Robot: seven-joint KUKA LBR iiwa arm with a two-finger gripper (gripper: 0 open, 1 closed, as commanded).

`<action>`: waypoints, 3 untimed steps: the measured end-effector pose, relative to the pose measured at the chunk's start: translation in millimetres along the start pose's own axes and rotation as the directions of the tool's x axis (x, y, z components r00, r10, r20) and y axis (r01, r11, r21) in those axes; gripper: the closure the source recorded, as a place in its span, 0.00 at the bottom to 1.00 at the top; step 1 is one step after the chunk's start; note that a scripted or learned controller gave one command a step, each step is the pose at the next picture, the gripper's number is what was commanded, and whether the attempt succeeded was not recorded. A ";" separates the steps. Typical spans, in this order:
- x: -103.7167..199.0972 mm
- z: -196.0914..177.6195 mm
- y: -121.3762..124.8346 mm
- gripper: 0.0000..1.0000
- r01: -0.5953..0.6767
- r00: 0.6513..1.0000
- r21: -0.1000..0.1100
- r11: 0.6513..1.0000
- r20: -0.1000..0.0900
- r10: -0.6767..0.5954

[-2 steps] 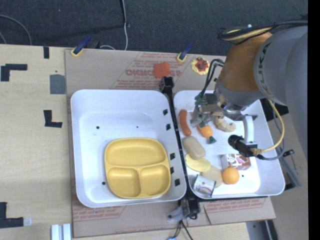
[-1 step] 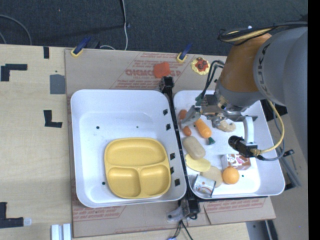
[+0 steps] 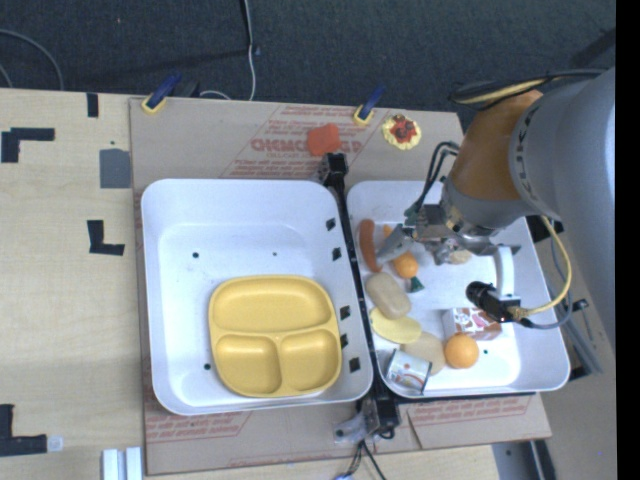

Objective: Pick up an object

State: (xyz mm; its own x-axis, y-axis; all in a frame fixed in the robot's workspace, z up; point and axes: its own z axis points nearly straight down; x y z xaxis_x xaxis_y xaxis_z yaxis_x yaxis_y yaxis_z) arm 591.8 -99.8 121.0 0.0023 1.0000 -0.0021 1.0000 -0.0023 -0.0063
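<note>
My gripper [image 3: 413, 250] hangs low over the back left of the right bin [image 3: 540, 368], its fingers open. A small orange ball [image 3: 405, 266] lies just below and between them, not gripped. A red sausage [image 3: 367, 244] lies to its left by the bin wall. In front of these lie a beige oval piece [image 3: 387, 294], a yellow piece [image 3: 394, 326], a pale piece [image 3: 427, 347], a larger orange [image 3: 461, 352], a silver packet [image 3: 407, 371] and a red-and-white packet [image 3: 474, 321].
The left bin [image 3: 180, 228] holds a yellow divided plate [image 3: 273, 333]. Behind the bins, on the cardboard, sit an orange-red block [image 3: 323, 140] and a small pizza toy [image 3: 402, 130]. The arm's bulk [image 3: 540, 168] covers the right bin's back right.
</note>
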 end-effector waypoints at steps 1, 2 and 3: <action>-11.7 30.8 26.2 0.00 0.006 1.000 -0.008 1.000 -0.011 -0.006; 8.0 36.7 37.0 0.00 0.006 1.000 -0.006 1.000 -0.003 -0.006; 7.1 26.6 36.6 1.00 0.005 1.000 -0.006 1.000 -0.003 -0.005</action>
State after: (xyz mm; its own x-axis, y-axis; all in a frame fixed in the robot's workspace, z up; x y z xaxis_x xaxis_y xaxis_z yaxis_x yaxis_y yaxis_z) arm 628.3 -92.8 94.2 -0.0029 1.0000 0.0008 1.0000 0.0029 -0.0007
